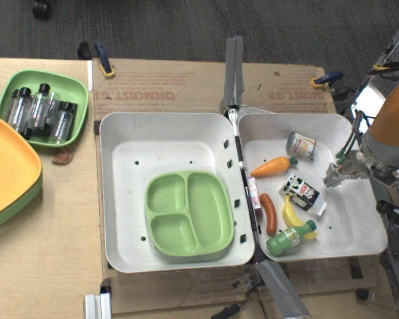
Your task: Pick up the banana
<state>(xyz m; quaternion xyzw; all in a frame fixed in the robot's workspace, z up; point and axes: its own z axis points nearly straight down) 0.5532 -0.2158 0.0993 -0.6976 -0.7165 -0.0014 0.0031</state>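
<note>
The yellow banana [290,214] lies in the right bin [359,241], toward its front. It sits between a red sausage [268,212] on its left and a black-and-white carton [300,193] just behind it, and a green bottle [289,239] lies across its front end. My gripper [334,176] hangs over the right side of the same bin, to the right of the carton and apart from the banana, with nothing seen in it.
An orange carrot [272,167] and a small can [300,145] lie at the back of the right bin. The left bin [120,178] holds a green divided plate [189,212]. On the bench's left stand a green tray of bottles [43,108] and stacked orange plates [10,178].
</note>
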